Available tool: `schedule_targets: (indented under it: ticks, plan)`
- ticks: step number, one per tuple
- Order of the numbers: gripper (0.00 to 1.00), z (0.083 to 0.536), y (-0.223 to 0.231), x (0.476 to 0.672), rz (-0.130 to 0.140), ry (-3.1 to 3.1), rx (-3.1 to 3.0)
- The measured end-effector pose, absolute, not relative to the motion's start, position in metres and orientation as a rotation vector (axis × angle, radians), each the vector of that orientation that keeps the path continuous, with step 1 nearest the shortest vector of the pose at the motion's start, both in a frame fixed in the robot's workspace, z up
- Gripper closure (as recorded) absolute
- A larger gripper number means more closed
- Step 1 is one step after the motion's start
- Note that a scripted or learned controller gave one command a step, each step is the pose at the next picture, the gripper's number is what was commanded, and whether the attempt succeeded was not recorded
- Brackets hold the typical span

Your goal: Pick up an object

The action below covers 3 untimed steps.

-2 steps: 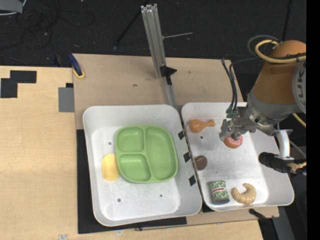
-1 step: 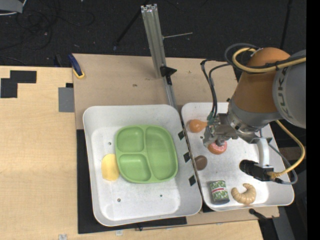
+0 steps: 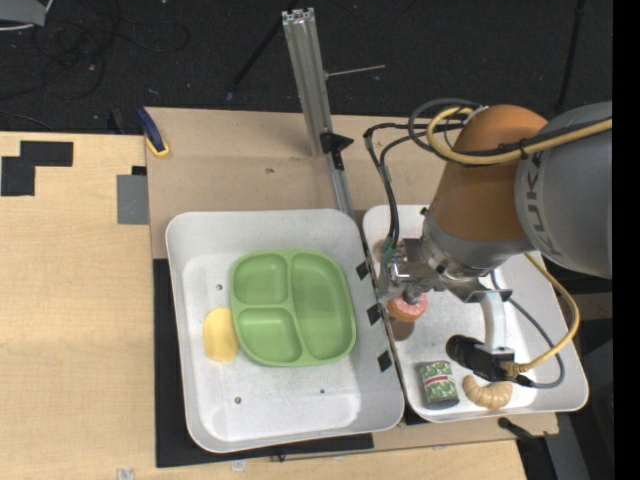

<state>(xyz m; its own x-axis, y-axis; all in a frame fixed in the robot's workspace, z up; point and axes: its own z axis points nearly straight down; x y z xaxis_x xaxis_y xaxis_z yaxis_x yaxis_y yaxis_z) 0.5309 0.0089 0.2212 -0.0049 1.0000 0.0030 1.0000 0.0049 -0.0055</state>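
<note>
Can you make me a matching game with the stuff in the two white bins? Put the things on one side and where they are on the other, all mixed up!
Things:
1. green divided plate
2. yellow object
3. green can
4. croissant

Places:
A. right bin, at the near right corner
B. left bin, in the middle
C. right bin, just left of the croissant
D. left bin, touching the plate's left edge

Right pairs: 1-B, 2-D, 3-C, 4-A
</note>
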Motion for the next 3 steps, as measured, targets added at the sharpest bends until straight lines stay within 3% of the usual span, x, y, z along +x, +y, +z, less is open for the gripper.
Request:
schedule_targets:
  ticks: [2,3]
  plan:
    - [1.0,0.211,0.101,0.513,0.006,-2.223,-2.212]
    - [0.0,0.212,0.099,0.513,0.006,-2.221,-2.217]
